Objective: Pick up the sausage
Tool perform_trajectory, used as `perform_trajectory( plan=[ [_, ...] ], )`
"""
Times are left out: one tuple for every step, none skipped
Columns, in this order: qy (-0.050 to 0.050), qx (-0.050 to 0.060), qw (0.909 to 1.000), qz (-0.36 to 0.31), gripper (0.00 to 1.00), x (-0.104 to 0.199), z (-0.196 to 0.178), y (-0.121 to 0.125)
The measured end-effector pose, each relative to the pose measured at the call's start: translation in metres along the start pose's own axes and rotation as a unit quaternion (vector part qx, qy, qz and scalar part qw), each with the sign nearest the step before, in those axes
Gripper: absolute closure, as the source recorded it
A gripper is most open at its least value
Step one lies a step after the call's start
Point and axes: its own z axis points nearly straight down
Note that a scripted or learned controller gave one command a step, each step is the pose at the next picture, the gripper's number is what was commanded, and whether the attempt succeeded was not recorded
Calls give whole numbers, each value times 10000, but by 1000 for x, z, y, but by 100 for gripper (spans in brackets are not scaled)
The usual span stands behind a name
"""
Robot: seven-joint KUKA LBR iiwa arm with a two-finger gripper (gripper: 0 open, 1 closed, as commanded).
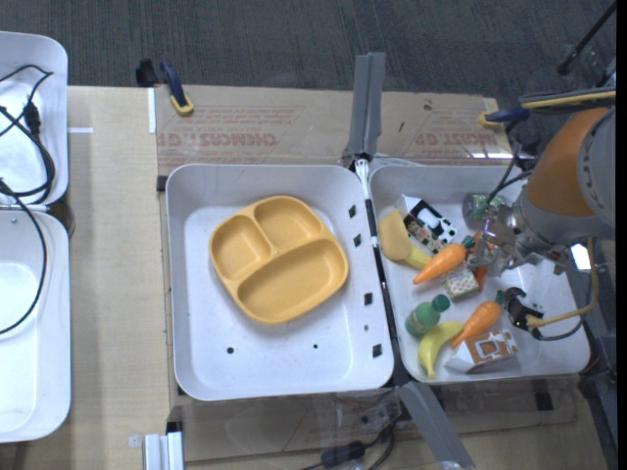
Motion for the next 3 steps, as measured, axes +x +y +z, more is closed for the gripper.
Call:
perform_trajectory(
  plan=[
    [-21, 81, 9989, 470, 100, -16, -18, 0],
    [1, 74, 9787, -2053, 100, -10, -110, -28],
    [7, 81, 9667, -2558, 100, -17, -116, -56]
  ],
)
